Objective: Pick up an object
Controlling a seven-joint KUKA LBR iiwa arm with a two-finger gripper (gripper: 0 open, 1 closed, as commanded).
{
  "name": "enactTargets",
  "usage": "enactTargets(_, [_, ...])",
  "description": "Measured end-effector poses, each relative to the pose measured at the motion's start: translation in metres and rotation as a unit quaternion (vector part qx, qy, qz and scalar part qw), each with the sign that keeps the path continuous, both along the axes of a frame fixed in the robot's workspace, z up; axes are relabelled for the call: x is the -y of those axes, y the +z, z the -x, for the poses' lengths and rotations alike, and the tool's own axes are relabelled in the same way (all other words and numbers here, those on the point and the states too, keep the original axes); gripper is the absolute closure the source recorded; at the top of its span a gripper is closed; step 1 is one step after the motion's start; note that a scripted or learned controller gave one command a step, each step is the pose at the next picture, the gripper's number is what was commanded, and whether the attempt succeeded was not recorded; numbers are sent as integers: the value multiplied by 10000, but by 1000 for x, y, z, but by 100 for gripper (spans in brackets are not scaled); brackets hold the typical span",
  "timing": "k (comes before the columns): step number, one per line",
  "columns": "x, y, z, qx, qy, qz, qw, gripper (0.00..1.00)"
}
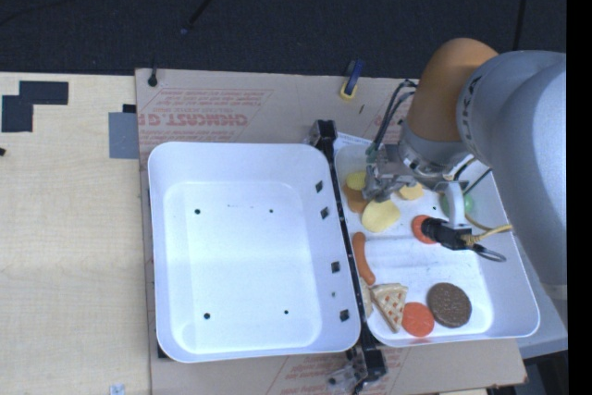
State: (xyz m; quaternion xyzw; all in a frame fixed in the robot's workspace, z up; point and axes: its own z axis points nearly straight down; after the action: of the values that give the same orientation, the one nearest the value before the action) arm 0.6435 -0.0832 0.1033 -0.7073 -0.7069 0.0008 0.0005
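two shallow white bins are seen side by side on a cardboard sheet (213, 111) laid over the bench, with the left bin (240, 250) holding nothing that can be made out beyond a few dark dots on its floor. the right bin (504, 305) is occupied by a scatter of toy food pieces. the grey arm (518, 116) with its orange band (449, 92) is reached in from the right and is bent down over the far end of the right bin, where the gripper (377, 188) is lowered among the items. whether the gripper is spread or pressed together cannot be told, as its tip is hidden among cables and objects. a pale yellow rounded piece (380, 216) is found just below the gripper, near or touching it, and an orange-yellow piece (355, 182) lies just to its left against the bin wall. a small yellow piece (411, 191) is seen to the gripper's right. a red piece (425, 228) lies under a black part of the tool. an orange sausage-like piece (363, 258) is set along the left wall, and nearer the front lie a wedge-shaped slice (389, 303), a red-orange disc (418, 319) and a brown round cookie (450, 304)
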Motion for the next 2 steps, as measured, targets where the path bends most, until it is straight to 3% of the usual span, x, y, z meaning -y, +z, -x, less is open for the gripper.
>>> enactTargets(1, [0,0,0,-1,5,0,10000,0])
enactTargets(2, [-2,-16,8,4,-3,3,10000,0])
